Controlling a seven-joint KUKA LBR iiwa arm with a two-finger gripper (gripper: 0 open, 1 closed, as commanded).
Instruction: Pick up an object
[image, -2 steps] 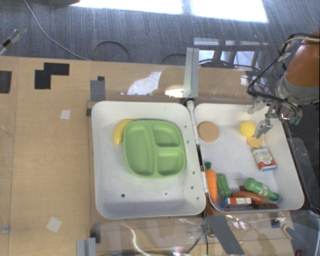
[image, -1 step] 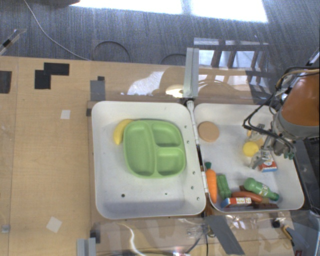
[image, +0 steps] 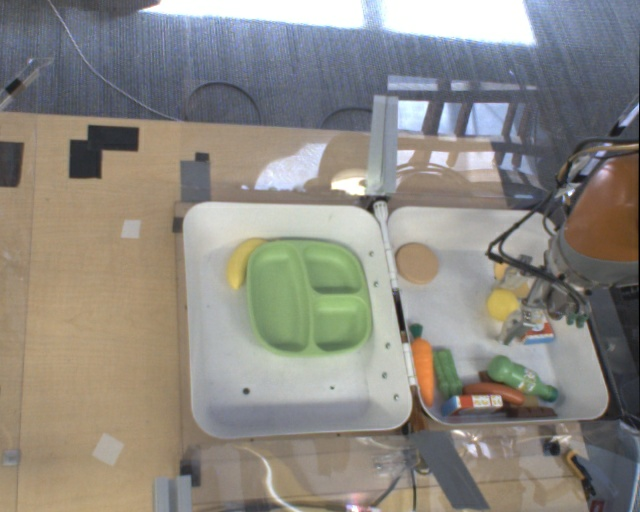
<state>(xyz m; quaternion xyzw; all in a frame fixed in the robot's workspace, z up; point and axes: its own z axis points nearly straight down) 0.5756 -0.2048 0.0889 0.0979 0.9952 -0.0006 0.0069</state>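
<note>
Two shallow white bins sit side by side on the pale wooden desk (image: 90, 350), and we start at the near edge. In the near corner of the right-hand white bin (image: 585, 405) we see a cluster: an orange carrot (image: 424, 368) lying along the dividing wall, a small dark green vegetable-shaped piece (image: 446, 370) just beside it, a red and white flat packet (image: 480, 401) at the front rim, and a green plastic bottle (image: 522, 378) lying on its side and tilted toward the right.

Further back in that bin, a round yellow lemon-like object (image: 502, 304) rests on the bin floor. Our two-finger gripper (image: 530, 322) hangs just to its right, reaching in under the grey arm with the orange band (image: 600, 220). We cannot tell whether the fingers are spread or pressed together, and we see nothing clearly between them. A small red, white and blue item (image: 540, 334) lies right beneath the gripper.

Toward the far left corner of the same bin lies a flat round tan disc (image: 417, 263), well apart from the rest.

The left-hand white bin (image: 215, 390) holds a light green divided plastic tray (image: 306, 297), with a yellow banana (image: 240, 262) tucked against its far left edge.
</note>
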